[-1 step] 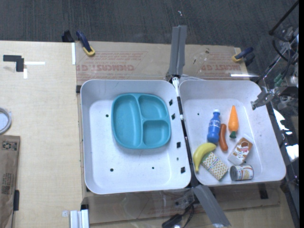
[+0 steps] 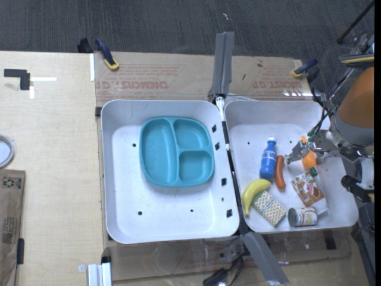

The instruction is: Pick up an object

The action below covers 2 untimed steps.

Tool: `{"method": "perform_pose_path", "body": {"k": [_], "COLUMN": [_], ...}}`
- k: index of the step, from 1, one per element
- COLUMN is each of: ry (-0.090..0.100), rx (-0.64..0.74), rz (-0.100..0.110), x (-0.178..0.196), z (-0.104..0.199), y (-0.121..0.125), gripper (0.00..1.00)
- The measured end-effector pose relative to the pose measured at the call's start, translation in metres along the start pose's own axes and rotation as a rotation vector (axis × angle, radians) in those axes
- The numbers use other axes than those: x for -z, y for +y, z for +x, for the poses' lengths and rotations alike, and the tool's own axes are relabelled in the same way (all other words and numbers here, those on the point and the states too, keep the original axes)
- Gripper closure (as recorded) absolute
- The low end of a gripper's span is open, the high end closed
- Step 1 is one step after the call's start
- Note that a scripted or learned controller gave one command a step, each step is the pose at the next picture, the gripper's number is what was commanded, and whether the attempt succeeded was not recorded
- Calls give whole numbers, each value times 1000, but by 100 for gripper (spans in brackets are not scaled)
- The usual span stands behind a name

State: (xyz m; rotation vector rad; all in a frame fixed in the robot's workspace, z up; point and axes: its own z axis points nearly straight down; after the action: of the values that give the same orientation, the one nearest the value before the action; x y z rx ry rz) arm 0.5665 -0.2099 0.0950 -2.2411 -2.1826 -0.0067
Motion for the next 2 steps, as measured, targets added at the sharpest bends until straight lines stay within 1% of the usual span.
{"method": "perform_pose_path", "body": {"k": [1, 2], "ry": [-12, -12], "rx": [18, 15], "rz": [-4, -5], "x": [-4, 5], "z": [30, 29], "y": [-51, -51], "gripper": [0, 100]}}
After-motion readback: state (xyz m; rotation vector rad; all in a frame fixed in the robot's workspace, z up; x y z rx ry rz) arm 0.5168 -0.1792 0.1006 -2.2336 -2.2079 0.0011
